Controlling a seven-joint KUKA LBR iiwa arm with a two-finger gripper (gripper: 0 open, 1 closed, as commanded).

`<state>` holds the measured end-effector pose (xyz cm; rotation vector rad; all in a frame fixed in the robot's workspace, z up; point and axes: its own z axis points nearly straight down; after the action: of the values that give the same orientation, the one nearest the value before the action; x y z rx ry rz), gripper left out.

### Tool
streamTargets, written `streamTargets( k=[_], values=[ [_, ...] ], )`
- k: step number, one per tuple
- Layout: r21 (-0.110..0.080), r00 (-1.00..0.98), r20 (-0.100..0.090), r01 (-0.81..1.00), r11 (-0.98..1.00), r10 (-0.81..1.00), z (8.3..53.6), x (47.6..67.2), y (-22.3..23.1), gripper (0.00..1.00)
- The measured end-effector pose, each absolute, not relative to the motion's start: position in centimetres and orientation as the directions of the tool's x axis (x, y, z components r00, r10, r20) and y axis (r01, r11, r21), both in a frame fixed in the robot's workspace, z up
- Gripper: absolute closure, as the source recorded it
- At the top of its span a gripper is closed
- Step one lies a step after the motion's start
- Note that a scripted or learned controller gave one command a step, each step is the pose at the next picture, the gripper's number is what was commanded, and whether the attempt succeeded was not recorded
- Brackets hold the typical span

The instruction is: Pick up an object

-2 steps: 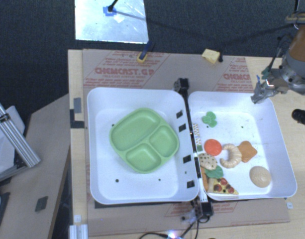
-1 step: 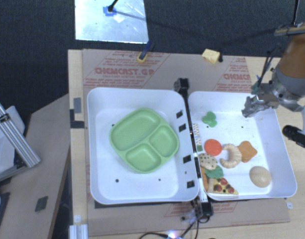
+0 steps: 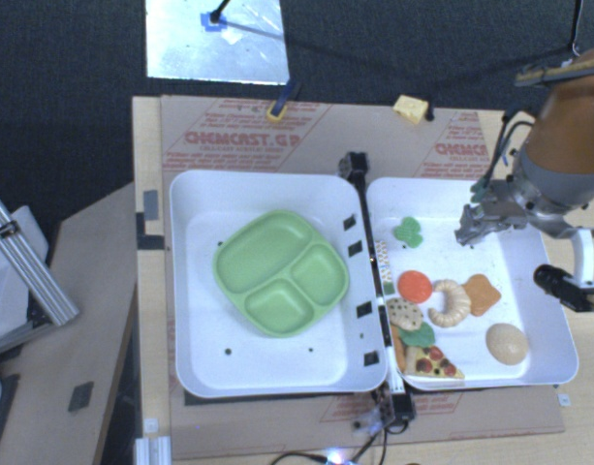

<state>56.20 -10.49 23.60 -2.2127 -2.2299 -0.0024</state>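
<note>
Dark blue carpet lies around the brown cardboard-topped worktop (image 3: pixel 248 134) with two white bins. Left white bin (image 3: pixel 195 201) holds a light green plastic plate with three parts (image 3: pixel 280 272). Right white bin (image 3: pixel 548 356) holds toy food — a small green leafy piece (image 3: pixel 408 230), a red tomato (image 3: pixel 415 286), a curled shrimp (image 3: pixel 450 302), a tan egg (image 3: pixel 506 343). Grey jaws (image 3: pixel 474 223) hang over the bin's upper part, near the leafy piece, gripping nothing — spread or closed, I cannot tell.

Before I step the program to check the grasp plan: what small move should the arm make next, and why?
Probably move the gripper toward the croissant and lower it there. The gripper hovers over bare floor of the right bin, while the toy foods cluster nearer the camera, around the orange tomato.
</note>
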Motion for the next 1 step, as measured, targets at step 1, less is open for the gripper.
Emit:
streamTargets(
  k=[1],
  values=[
    [-0.002,-0.007,0.002,1.000,0.007,1.000,22.63,51.95,-7.25,1.00]
  ],
)
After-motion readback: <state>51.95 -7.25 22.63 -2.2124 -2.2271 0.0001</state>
